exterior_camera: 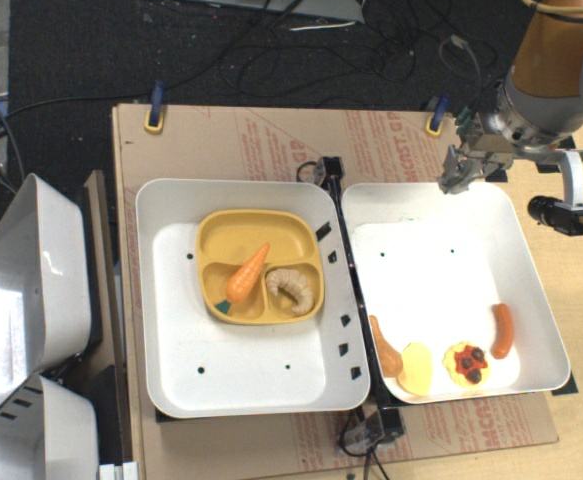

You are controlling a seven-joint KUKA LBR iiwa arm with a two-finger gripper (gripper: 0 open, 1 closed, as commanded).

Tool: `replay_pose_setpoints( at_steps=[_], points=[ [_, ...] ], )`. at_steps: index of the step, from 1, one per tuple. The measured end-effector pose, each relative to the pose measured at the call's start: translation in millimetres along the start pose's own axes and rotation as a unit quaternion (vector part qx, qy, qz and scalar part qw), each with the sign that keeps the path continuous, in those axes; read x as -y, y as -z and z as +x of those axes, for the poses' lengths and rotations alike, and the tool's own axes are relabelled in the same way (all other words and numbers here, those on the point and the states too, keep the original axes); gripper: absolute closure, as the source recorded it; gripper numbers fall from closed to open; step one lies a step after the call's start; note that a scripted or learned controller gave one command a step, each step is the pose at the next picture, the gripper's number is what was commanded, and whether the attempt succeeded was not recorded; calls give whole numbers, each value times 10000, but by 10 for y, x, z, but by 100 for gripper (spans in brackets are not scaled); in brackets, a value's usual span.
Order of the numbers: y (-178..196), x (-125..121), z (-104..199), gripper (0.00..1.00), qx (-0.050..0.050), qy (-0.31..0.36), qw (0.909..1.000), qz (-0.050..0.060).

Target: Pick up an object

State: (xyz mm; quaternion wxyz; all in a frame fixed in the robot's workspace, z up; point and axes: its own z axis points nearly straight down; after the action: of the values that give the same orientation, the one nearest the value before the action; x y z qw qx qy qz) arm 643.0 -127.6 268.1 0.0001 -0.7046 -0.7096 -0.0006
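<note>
Gripper over right bin's far rim; finger state cannot be told.
Risk: descending here clips the rim; sausage and other items lie well apart.

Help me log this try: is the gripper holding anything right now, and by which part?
Nothing is held. The gripper hangs over the right bin's far rim, with no object between its fingers.
</note>
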Motion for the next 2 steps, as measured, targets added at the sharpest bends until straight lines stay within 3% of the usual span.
replay_pose_setpoints(
  at_steps=[2],
  points=[
    [-144, 50, 969, 100, -4, 5, 10000, 10]
  ],
)
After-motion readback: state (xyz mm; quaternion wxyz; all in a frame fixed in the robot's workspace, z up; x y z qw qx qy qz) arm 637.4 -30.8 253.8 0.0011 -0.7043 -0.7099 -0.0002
